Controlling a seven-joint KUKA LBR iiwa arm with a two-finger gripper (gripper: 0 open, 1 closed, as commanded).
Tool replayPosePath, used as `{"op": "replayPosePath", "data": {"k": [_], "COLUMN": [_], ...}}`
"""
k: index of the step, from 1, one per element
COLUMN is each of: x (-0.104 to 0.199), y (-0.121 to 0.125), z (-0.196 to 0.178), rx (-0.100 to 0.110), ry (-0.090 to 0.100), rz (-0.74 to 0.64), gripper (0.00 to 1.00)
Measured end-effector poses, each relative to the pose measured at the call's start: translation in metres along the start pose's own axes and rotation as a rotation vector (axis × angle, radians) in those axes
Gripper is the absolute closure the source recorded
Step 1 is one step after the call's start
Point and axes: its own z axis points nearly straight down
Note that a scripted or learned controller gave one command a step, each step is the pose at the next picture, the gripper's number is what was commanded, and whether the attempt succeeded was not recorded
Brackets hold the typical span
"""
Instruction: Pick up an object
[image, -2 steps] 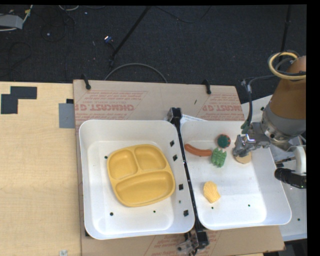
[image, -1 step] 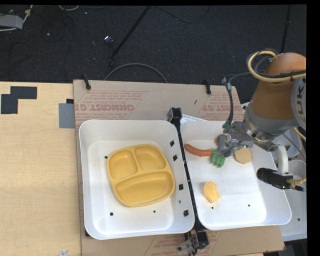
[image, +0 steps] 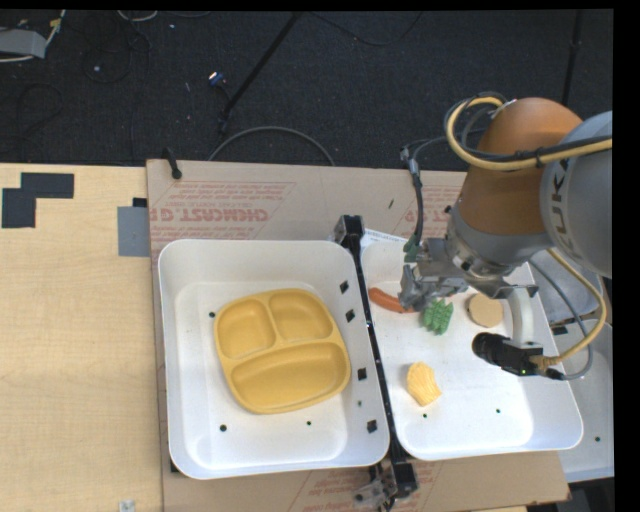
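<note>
From my station I find the gripper low over the right bin, near that bin's upper left part. A green toy lies just below and slightly right of it, close beside the tool, but I cannot confirm contact. An orange carrot-like piece lies just to the left of the gripper, next to the divider between the bins. A yellow corn-like piece rests well apart, lower in the same bin, and a tan round piece sits to the right of the green toy. Whether the gripper is spread or closed I cannot tell, and I see nothing clearly held. The arm enters from the right, its orange band uppermost, wrist pitched down toward the bin. The left bin holds a yellow divided plate, lying flat.
</note>
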Motion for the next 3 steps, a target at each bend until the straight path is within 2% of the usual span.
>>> {"op": "replayPosePath", "data": {"k": [2, 3], "x": [0.095, 0.129], "y": [0.02, 0.012], "z": [0.021, 0.03], "rx": [0.001, 0.004], "ry": [-0.002, -0.001], "rz": [0.001, 0.001], "gripper": [1.0, 1.0]}}
